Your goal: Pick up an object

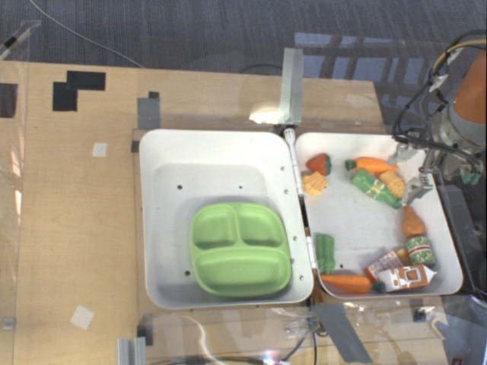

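White plastic makes up two shallow bins side by side on the wooden tabletop (68, 226). Nearest the camera, along the front wall of the right bin (365, 238), lie one carrot (346, 284), one small carton (407, 277) and one red packet (383, 265) leaning against it, with one green-labelled can (419, 250) just behind. One dark green vegetable (325, 252) lies beside the divider. In the left bin (163, 196) sits a single green divided plate (240, 248) with three compartments, near the front.

Farther back in the right bin there is one orange cone-shaped piece (412, 223) by the right wall, one green bottle (374, 188) lying tilted, one yellow piece (393, 181) touching it, and a second carrot (370, 164) just behind. Near the divider rest one yellow chunk (313, 183) and one strawberry (319, 163) close together.

At the far right, the grey arm (464, 105) with its orange band reaches over the right bin's edge. Its claw (409, 175) points down and to the left, fingers spread apart around nothing, hanging just beside the yellow piece and the bottle.
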Motion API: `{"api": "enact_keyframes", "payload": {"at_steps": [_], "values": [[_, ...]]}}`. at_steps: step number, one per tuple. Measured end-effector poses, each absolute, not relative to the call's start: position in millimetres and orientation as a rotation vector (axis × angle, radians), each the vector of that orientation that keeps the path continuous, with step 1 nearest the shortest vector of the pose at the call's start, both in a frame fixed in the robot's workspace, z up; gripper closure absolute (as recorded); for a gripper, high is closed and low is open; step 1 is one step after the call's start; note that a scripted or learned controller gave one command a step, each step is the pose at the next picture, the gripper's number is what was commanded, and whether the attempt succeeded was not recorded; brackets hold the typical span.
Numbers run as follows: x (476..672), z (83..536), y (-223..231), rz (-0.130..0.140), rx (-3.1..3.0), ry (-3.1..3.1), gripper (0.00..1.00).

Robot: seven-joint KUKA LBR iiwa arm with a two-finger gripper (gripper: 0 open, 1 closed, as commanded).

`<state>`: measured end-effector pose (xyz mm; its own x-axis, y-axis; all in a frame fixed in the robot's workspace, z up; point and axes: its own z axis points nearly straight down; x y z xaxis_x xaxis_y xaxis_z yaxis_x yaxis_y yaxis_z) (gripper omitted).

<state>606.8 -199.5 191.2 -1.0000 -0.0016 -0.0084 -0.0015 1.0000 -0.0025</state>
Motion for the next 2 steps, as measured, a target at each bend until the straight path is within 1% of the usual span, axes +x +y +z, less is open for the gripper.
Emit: {"api": "enact_keyframes", "payload": {"at_steps": [1,2], "values": [[663.1,102.9,-194.1,-0.007,-0.134,3.121,0.0],[671.1,88.4,-136.7,0.0,-0.284,3.122,0.0]]}}
